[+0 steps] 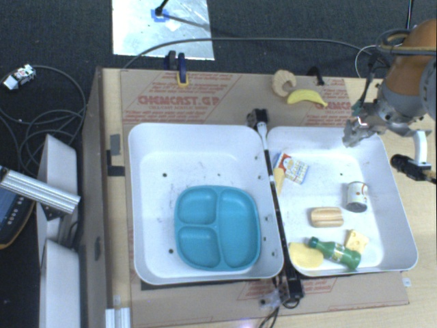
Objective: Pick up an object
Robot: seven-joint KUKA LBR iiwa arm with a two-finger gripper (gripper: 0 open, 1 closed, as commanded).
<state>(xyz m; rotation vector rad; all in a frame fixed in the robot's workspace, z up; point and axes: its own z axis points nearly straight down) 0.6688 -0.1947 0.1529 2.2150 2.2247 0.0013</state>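
Green bottle (334, 252) lies lowest: light, slippery, best pinched mid-body; pincer (354, 132) state unclear, over the right bin (403, 231).

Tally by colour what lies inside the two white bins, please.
Blue: 1, divided plate, left bin
Green: 1, bottle
Yellow: 2, round piece, cheese wedge
Tan: 1, bread roll
Silver: 1, can
Multicoloured: 1, small box
Total: 7, six in the right bin

A robotics lab is indicated: two white bins (205, 139) are fixed on a tabletop (225, 91), with loose cables (41, 115) trailing over dark carpet (54, 19).
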